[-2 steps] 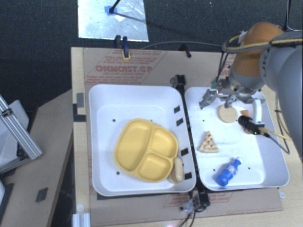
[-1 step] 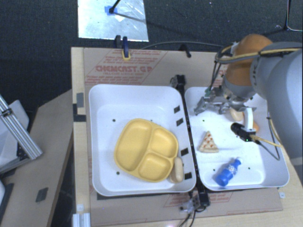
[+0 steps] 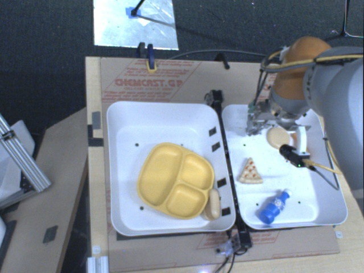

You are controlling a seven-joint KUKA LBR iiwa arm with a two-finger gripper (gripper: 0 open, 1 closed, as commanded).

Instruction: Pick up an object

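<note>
**Nearest pick lies just to the right of the gripper**

Farthest from the gripper, well off to its left in the camera view and nearer the camera, the yellow divided tray (image 3: 176,181) lies flat in the left bin (image 3: 131,124). A beige roll (image 3: 213,204) touches the corner of the tray nearest the camera, on the side facing the gripper. Both sit across the divider from the gripper, so reaching them would mean a long crossing.

In the right bin (image 3: 318,195), the pizza wedge (image 3: 250,172) lies near the gripper, on the side toward the camera and almost directly in line with it. Its tip points back at the gripper and its crust faces away.

The gripper (image 3: 257,124) hangs low at the far end of this bin. Whether it is released or clenched cannot be told from this angle, and nothing can be seen in its grasp.

The blue bottle (image 3: 273,207) lies on its side beyond the wedge, well apart from the gripper. Its long axis runs at a slant, cap up and to the right.

The tan disc (image 3: 277,136) lies flat just beside the gripper, on its right and slightly toward the camera. It is probably the easiest object to take: a short sideways shift would centre the gripper over it. As it is round, no particular wrist turn should be needed.
</note>
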